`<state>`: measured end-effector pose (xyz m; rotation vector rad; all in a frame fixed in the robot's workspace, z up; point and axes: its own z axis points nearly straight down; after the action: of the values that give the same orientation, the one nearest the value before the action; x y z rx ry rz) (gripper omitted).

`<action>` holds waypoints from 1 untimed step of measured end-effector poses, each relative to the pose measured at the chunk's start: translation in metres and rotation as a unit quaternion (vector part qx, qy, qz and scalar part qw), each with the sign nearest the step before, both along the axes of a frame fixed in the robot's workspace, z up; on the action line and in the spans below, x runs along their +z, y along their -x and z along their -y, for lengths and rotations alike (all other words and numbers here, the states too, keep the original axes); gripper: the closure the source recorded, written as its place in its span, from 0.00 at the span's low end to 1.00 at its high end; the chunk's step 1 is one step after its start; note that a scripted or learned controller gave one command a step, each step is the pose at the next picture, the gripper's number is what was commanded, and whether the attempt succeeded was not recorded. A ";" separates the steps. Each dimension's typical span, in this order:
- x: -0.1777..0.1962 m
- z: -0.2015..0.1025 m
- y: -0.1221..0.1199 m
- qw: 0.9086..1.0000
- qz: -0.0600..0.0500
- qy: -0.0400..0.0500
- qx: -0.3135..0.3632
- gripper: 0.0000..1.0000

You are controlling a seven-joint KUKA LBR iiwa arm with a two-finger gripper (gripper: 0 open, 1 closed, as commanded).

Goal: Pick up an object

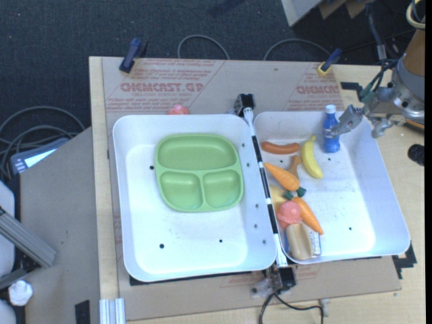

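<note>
camera view, looking down on both bins: the arm comes in at the upper right of the frame, and its gripper (361, 119) hangs over the upper right corner of the right bin (378, 201), metal fingers pointing left and slightly down. whether they are apart or together, i cannot tell from this angle, and nothing shows between them. just left of the tips stands the blue bottle (330, 129), upright, white cap on top, near the bin's upper wall; that looks like the closest candidate by far. so the relation that counts: the bottle lies just to the left of the gripper, close beside it, its long axis vertical, so a grasp across its body from the right side seems the natural approach. further left and lower lie the yellow banana (310, 158), the sausage (279, 147), two carrots (283, 176) (308, 214), a pinkish-red fruit (289, 212) and a packaged item (301, 241), strung along the bin's left side, well apart from the gripper. in the left bin (135, 201) sits a green divided plate (199, 171), out of play for now.
</note>
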<state>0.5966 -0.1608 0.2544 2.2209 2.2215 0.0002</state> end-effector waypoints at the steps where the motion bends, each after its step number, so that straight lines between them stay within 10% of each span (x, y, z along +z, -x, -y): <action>1: -0.104 0.036 -0.030 1.000 -0.002 0.000 -0.001 0.00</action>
<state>0.6261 -0.1971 0.1503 2.2250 2.2227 -0.0036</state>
